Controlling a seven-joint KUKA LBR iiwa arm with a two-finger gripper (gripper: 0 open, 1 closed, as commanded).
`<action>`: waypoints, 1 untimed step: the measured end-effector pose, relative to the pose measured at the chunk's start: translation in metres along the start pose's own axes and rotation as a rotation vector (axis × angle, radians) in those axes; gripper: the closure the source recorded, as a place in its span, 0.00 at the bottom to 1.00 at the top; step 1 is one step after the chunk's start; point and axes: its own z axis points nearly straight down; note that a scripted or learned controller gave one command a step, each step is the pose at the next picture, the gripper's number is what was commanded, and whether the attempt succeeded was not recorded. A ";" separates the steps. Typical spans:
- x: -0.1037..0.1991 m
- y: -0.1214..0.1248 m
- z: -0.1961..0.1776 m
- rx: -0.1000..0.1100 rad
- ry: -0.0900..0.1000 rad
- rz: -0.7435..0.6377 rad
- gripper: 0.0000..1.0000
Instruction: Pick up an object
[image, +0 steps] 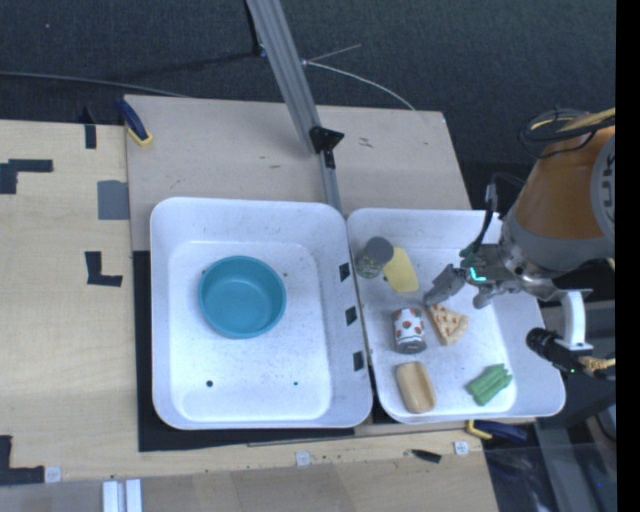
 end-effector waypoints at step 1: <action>0.000 0.000 -0.001 -0.002 0.000 0.000 0.00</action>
